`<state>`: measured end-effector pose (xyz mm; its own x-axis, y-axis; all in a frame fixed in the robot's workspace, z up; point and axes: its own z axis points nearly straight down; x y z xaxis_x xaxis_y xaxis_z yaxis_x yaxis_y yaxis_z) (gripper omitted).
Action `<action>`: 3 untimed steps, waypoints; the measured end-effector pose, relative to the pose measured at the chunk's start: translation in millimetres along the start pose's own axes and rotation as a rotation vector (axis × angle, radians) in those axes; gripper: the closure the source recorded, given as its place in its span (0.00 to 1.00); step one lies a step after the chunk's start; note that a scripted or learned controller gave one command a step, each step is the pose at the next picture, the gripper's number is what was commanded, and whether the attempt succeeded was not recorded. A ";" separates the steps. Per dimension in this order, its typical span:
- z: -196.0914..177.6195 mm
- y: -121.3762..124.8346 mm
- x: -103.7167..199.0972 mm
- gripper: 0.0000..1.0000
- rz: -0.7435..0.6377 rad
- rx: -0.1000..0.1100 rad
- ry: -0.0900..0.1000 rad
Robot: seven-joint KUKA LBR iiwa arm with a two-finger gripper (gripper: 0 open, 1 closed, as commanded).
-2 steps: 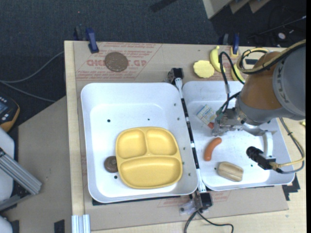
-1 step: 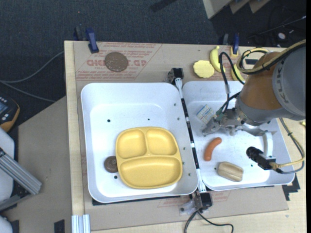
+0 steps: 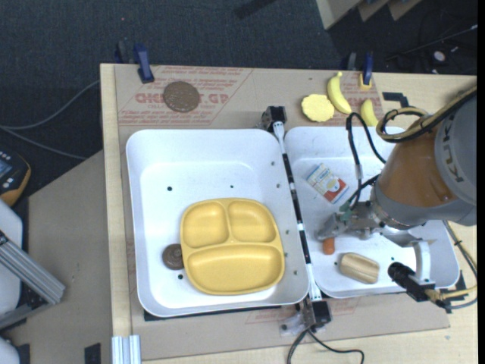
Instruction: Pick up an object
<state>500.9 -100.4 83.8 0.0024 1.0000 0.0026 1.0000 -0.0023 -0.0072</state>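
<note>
Hovering low in the right bin [image 3: 447, 268], the pincer [image 3: 333, 228], whose opening cannot be told, needs to centre over the orange bit [image 3: 328, 245] just beneath it before closing.

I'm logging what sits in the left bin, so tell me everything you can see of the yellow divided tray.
The yellow divided tray is a rounded-corner rectangle that looks like matte plastic, with three compartments: two small ones on its far side and one long one on its near side. It lies flat, right way up, on the floor of the left bin, toward the near right part. A brown round object sits against its left edge, partly hidden by it.
</note>
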 end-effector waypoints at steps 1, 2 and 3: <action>-0.2 -16.0 8.7 0.00 -0.001 -0.003 0.000; -1.0 26.0 2.8 0.00 -0.004 -0.012 -0.005; -10.9 24.4 3.0 1.00 -0.002 -0.011 -0.005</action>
<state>525.5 -97.5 94.6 -0.0001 1.0000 -0.0019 1.0000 0.0001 0.0036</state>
